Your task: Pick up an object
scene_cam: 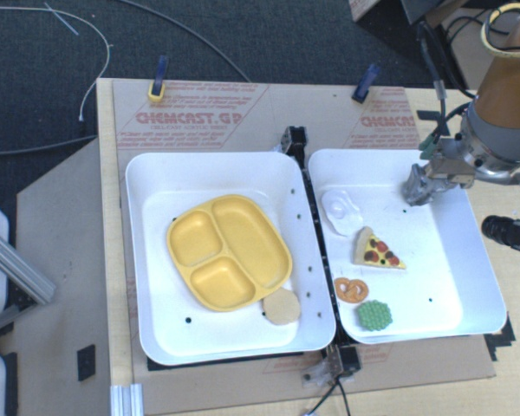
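Note:
The right bin holds a pizza slice, a small pretzel, a green broccoli floret and a clear plastic piece. My gripper hangs over the upper right part of this bin, up and to the right of the pizza slice. No object is seen between its fingers. A yellow divided plate lies in the left bin with a round tan cookie at its lower right edge.
The two bins sit side by side on a cardboard sheet held by blue clamps at the back. Cables and the arm's body crowd the upper right. A black fitting sits between the bins at the back.

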